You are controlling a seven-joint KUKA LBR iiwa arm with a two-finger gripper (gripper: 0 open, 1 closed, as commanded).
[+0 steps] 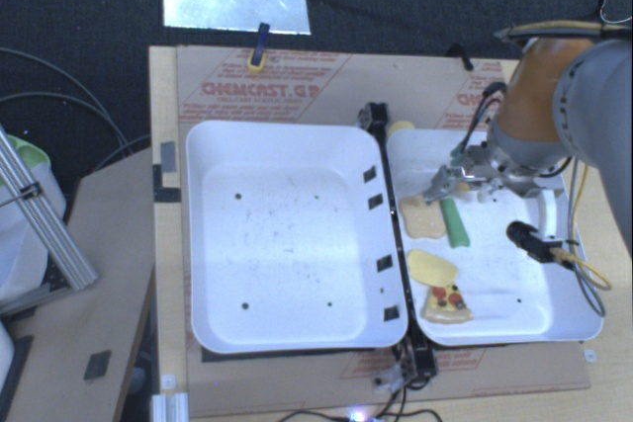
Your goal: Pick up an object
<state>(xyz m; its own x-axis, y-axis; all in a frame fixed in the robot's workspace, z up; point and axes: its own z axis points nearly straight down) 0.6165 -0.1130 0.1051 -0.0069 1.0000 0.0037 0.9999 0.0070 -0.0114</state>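
Green stick below gripper; arm bent over right bin.

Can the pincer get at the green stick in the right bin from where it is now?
Probably yes. The pincer hangs just above the upper end of the green stick, which lies uncovered in the right bin beside a tan piece.

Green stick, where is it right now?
The green stick lies in the right bin, near its left wall, leaning against the right edge of the tan slice. The pincer sits just above its upper end.
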